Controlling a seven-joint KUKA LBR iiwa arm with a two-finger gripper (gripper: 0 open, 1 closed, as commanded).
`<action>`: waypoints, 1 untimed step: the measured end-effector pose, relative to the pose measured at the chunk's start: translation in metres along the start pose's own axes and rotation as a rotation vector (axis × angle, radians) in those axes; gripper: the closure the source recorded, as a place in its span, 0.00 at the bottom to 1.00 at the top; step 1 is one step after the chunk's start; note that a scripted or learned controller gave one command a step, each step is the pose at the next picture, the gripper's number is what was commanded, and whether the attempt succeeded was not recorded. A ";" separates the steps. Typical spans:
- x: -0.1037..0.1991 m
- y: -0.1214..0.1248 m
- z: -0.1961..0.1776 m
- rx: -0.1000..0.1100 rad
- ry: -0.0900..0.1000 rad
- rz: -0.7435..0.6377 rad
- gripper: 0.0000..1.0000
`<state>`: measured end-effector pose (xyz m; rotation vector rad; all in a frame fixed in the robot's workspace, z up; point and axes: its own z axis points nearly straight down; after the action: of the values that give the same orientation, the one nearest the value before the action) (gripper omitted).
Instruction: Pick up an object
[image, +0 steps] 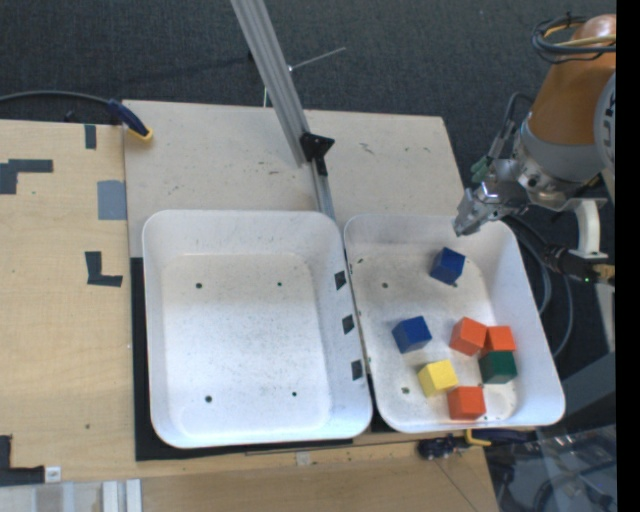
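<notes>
The gripper (470, 222) hangs over the far rim of the right bin (530, 300), tip pointed down and in toward the blocks, and from this slant I cannot tell whether it is spread or closed; nothing shows beneath its tip. Nearest to it is a blue cube (449, 265), standing alone and tilted on a corner near the back of the bin, which makes it the likeliest target, I'd say: there's open floor all around it. A second blue cube (411, 333) sits mid-bin, also apart from the rest. Down at the near corner it's crowded: an orange cube (467, 335), another orange block (501, 338) just beside it, a green cube (497, 367) touching those, a yellow cube (437, 377) and an orange-red cube (466, 402) huddled against the rim. That pack looks hard to grasp cleanly.

The left bin (240, 330) carries only speckles and a few dark dots. Both bins rest on a dark mat over a pale wooden desk (210, 150) with grey tape marks at the left. A metal pole (285, 90) runs down to the seam between the bins, and a cable with a blue and yellow clamp (130, 120) lies at the far left edge. Beyond is grey carpet.
</notes>
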<state>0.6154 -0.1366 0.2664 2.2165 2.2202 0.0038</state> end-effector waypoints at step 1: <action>0.047 -0.025 -0.002 0.006 0.002 -0.003 1.00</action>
<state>0.5906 -0.0894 0.2681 2.2171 2.2275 0.0001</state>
